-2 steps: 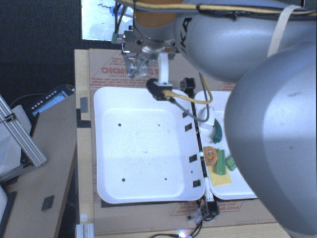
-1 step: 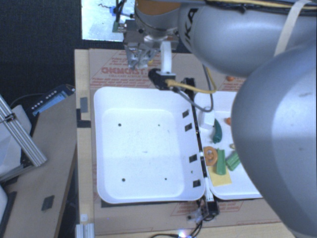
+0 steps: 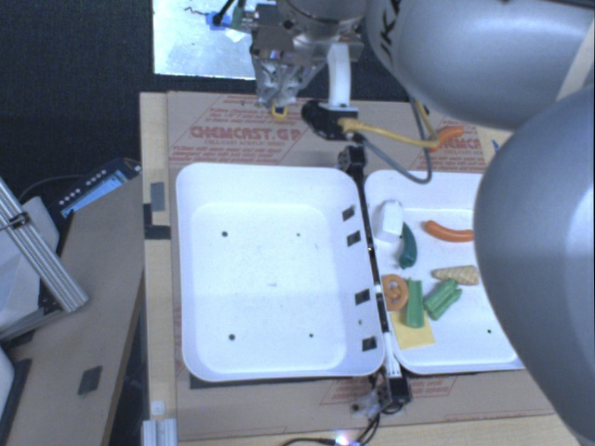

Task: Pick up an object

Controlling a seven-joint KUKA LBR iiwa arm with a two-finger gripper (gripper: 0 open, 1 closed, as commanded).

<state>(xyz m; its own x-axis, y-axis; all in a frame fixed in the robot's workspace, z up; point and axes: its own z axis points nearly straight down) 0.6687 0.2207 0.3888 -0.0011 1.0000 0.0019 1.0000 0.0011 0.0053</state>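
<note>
My gripper (image 3: pixel 279 100) hangs high over the cardboard behind the left bin (image 3: pixel 270 277), away from every object. The right bin (image 3: pixel 479 342) holds several small things: a white block (image 3: pixel 389 219), a dark green pepper (image 3: pixel 407 244), an orange sausage-shaped piece (image 3: pixel 449 232), a tan corn-like piece (image 3: pixel 456 274), an orange ring slice (image 3: pixel 395 291), two green sticks (image 3: pixel 442 298) and a yellow flat slice (image 3: pixel 416 334). The grey arm (image 3: pixel 521 82) covers the right bin's far right part. A small yellow speck shows at the gripper's tip; what it is, I cannot tell.
A black divider with clips (image 3: pixel 367 249) runs between the two bins. A yellow cable (image 3: pixel 390 137) trails from the wrist over the cardboard. A metal rail (image 3: pixel 42 258) and a dark device (image 3: pixel 93 186) lie off the bench to the left.
</note>
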